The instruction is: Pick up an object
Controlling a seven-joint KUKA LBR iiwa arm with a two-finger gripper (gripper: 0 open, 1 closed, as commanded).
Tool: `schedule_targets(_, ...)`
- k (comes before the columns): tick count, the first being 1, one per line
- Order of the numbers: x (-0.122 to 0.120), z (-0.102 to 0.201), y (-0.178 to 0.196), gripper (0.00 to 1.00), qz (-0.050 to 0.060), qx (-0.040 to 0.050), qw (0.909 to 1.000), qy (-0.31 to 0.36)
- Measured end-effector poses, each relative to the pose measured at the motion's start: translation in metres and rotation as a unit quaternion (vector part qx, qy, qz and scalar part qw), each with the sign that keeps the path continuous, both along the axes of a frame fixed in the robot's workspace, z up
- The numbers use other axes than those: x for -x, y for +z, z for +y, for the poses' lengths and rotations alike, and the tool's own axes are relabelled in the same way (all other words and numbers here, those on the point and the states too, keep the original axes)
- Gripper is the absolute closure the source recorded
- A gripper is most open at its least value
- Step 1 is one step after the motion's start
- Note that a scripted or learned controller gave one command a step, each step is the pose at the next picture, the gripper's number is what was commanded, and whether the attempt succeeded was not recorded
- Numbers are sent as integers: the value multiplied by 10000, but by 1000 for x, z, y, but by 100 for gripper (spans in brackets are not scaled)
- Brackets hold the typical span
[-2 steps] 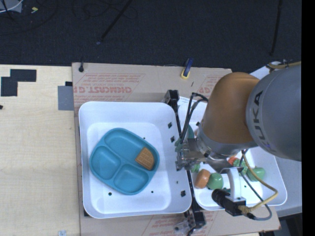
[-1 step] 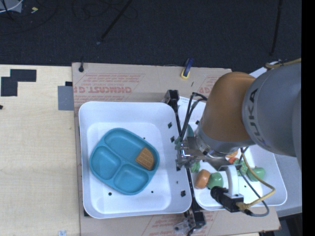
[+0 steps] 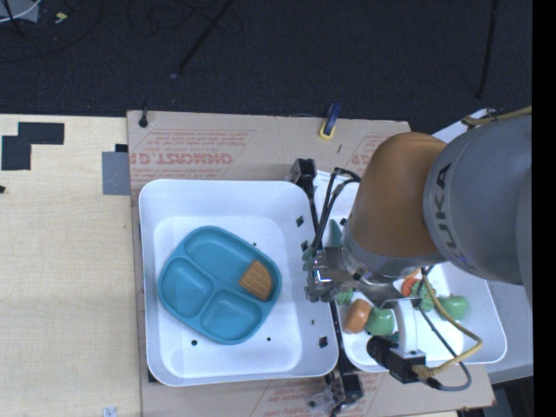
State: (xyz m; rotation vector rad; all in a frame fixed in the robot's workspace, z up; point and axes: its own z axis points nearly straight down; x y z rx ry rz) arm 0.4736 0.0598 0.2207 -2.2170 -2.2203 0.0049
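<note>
The arm (image 3: 452,202), grey with a broad orange band, reaches in from three o'clock and hangs over the right bin (image 3: 491,341), covering most of it. The gripper (image 3: 352,289) sits below the orange band, low over the left part of that bin, close to the divide between the two bins. Its wrist and cables hide the tips, so whether it is spread, closed, or holding anything cannot be told.

Several small objects lie in the right bin around the gripper. An orange rounded piece (image 3: 356,317) sits at about six o'clock from the gripper, just beside a green rounded piece (image 3: 380,321) on its three o'clock side; the two look to be touching. Farther toward three o'clock lies another green piece (image 3: 453,306), pale and glossy, with a small red-orange bit (image 3: 410,285) near it, partly covered by the arm. Their exact shapes are too small and blurred to name.

The left bin (image 3: 165,207) holds a teal divided plate (image 3: 219,283) with three compartments, tilted slightly in the bin. A tan, waffle-textured piece (image 3: 257,279) rests in the plate toward its three o'clock edge.

A black cable (image 3: 395,361) loops at the right bin's six o'clock edge.
</note>
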Motion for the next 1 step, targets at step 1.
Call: schedule_targets(1, -7, -8, -4, 100, -4, 6, 10000, -14)
